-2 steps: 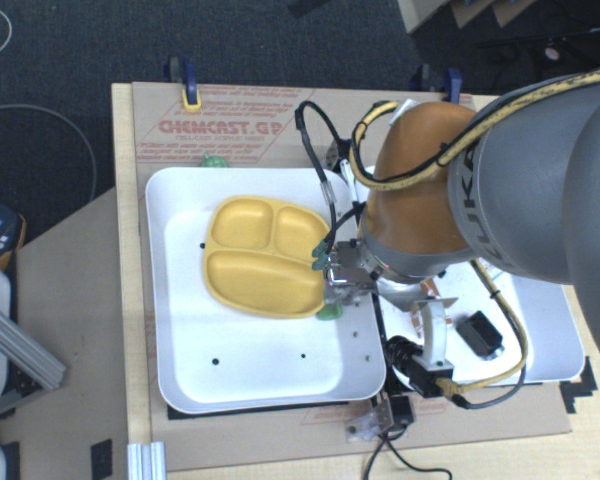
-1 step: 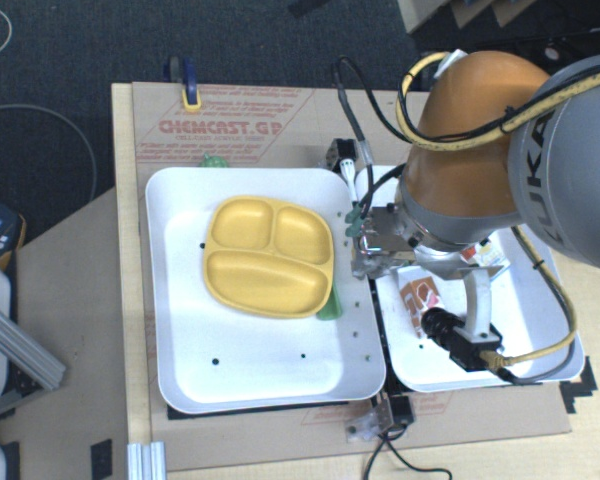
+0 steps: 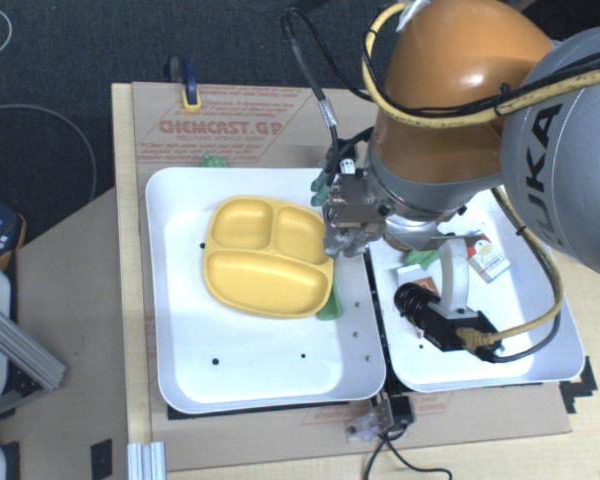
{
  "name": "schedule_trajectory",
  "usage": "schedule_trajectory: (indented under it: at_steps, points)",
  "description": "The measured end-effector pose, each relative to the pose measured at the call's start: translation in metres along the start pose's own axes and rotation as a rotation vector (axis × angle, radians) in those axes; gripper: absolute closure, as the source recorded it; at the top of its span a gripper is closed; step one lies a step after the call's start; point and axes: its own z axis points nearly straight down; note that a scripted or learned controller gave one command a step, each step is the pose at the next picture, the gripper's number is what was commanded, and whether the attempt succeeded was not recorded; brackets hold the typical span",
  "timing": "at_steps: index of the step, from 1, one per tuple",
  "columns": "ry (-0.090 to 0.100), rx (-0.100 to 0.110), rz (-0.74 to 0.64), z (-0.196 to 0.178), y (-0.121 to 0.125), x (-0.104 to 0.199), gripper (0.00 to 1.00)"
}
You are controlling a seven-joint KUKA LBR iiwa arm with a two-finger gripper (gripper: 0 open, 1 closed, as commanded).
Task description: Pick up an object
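1. Attention is being given to the yellow divided plate point(image 3: 265, 263), which is lying in the left bin point(image 3: 175, 308), toward its far edge and right edge.
2. The gripper point(image 3: 342, 230) is being held at the plate's right rim, beside the wall shared with the right bin point(image 3: 545, 353). That thin raised lip is judged the likeliest purchase on so broad a dish.
3. Whether the gripper is being clenched or kept released cannot be told, since it is being hidden by the wrist.
4. A green scrap point(image 3: 330, 306) is being pinned under the plate's near right corner.
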Motion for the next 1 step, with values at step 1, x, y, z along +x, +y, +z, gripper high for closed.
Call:
schedule_trajectory:
  at_steps: [1]
  points:
    - [-0.003,0.002,0.003,0.0093,0.0546,0.0278,1.0]
